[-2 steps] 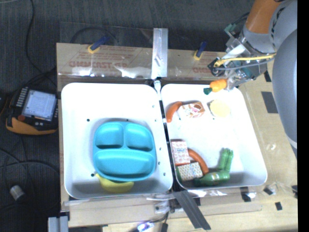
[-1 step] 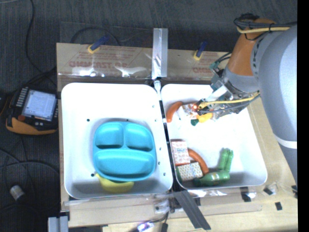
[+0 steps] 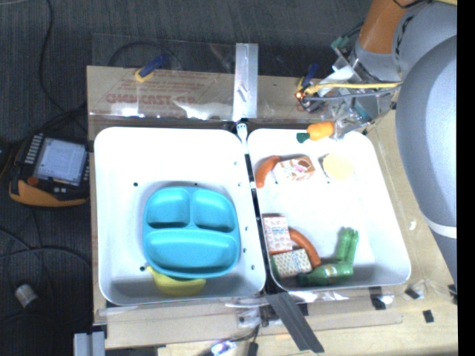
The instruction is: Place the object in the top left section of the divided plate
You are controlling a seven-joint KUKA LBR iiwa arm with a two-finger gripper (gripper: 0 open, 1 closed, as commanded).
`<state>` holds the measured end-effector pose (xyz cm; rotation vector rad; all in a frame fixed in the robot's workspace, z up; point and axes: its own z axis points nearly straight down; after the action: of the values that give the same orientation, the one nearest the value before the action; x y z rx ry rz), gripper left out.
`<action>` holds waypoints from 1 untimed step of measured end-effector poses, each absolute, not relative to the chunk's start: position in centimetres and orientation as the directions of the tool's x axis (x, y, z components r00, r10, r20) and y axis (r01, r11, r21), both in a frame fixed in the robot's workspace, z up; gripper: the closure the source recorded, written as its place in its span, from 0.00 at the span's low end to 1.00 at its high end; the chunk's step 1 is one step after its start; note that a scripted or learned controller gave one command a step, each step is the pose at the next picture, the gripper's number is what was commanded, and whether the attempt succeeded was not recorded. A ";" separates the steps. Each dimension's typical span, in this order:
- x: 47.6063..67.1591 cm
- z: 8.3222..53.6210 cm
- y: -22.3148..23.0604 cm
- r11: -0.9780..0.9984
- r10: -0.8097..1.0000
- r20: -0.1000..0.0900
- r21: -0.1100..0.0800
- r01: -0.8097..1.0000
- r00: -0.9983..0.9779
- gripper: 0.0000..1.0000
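The grey arm (image 3: 438,139) is seen along the right edge, bulking large in the foreground. Its orange band (image 3: 382,13) is set at the upper right, above the wrist. The claw (image 3: 343,117) is found below it, wrapped in yellow cabling and pointed downward.

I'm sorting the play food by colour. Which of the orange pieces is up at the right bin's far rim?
The toy carrot: it sits by the gripper at the rim, while the two orange sausages lie inside the right bin.
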<state>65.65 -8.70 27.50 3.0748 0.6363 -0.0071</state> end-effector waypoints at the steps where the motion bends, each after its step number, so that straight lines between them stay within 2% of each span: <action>1: 62.0 23.9 -4.3 -0.870 0.492 -0.006 -0.003 0.492 0.870 1.00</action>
<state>61.99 -4.25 23.86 3.0394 0.7999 -0.0102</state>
